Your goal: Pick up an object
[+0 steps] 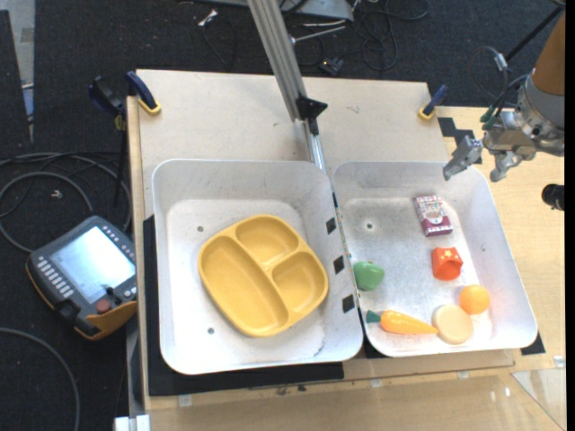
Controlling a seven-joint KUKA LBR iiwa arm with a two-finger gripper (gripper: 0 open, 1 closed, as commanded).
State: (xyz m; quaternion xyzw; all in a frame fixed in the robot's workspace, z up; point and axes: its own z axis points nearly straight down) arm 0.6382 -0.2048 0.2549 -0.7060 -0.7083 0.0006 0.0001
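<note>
Camera view, read from left to right: a handheld control pendant (pixel 83 277) is seen lying on the dark floor, well apart from the bench (pixel 225 119); the left bin (pixel 171 196) is occupied by a yellow divided plate (pixel 261 274), which is set near the middle and leaves bare white floor along every wall, the widest strip being along the far wall; a slanted metal pole (pixel 280 52) is seen crossing the bench's far edge and ending near the seam between the two bins. The right bin (pixel 377 187) is left bare over its far-left part (the widest open stretch in it); a green toy (pixel 367 275) is placed just beside the shared wall; an orange carrot (pixel 406 323) is laid close to the near wall, its tip touching or nearly touching a pale round piece (pixel 453 324); a small pink box (pixel 433 215) is set apart in the far half; a red piece (pixel 446 262) and an orange ball (pixel 474 299) are found towards the right wall. The gripper (pixel 485 157) is held above the right bin's far right corner; its fingers are seen spread apart, with nothing between them.
</note>
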